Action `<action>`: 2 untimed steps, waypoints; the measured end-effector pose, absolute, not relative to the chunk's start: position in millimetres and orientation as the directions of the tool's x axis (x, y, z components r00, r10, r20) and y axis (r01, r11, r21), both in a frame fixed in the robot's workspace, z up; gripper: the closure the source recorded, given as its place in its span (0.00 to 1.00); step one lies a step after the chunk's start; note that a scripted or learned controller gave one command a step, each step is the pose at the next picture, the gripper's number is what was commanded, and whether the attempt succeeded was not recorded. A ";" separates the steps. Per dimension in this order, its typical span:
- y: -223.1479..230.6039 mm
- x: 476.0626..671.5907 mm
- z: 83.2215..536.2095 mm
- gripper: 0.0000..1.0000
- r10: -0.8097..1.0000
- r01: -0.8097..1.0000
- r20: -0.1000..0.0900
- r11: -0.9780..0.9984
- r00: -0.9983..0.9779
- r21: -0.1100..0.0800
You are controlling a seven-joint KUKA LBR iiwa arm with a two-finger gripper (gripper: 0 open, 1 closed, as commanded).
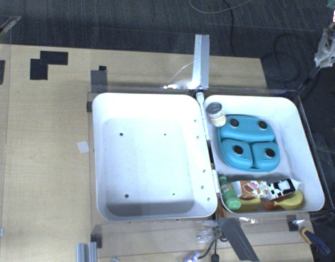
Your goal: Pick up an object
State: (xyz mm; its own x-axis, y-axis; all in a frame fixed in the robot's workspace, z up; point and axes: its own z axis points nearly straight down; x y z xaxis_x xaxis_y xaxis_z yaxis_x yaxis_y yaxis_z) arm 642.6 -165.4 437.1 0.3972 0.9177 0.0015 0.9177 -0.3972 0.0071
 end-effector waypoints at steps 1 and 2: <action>-190.7 669.5 395.2 1.00 0.807 0.807 0.001 -0.591 0.591 0.005; -188.7 670.9 407.6 1.00 0.812 0.812 0.002 -0.583 0.583 0.010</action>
